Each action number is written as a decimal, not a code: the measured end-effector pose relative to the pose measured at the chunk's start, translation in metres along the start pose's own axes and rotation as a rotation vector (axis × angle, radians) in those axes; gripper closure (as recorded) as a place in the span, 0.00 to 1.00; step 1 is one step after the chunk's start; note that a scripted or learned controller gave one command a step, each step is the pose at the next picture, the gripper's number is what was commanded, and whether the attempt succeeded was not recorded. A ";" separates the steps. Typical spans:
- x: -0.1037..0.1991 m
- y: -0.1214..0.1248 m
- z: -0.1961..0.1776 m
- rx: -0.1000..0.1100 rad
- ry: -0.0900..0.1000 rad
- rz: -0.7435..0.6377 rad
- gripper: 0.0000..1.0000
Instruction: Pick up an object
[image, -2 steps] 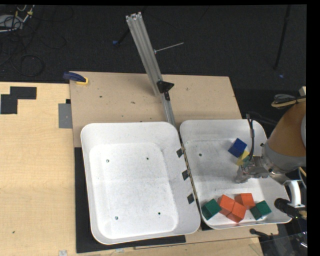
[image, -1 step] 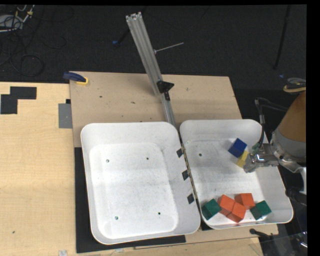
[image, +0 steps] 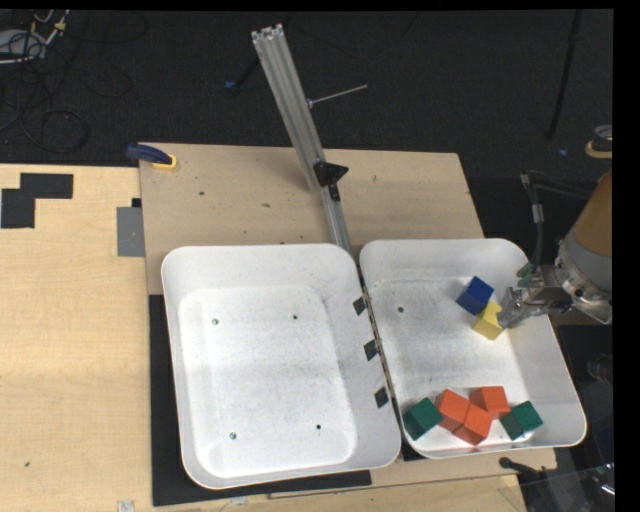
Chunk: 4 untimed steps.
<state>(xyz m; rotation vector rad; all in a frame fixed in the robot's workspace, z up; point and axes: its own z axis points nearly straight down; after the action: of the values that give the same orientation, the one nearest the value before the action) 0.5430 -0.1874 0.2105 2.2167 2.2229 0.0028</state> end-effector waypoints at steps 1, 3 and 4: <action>0.001 0.001 -0.063 -0.002 -0.001 0.001 1.00; 0.101 0.012 -0.032 0.007 0.003 -0.001 1.00; 0.149 0.016 -0.038 0.005 0.002 -0.001 1.00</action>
<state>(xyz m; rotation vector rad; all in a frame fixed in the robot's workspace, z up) 0.5586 -0.0382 0.2488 2.2187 2.2280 0.0005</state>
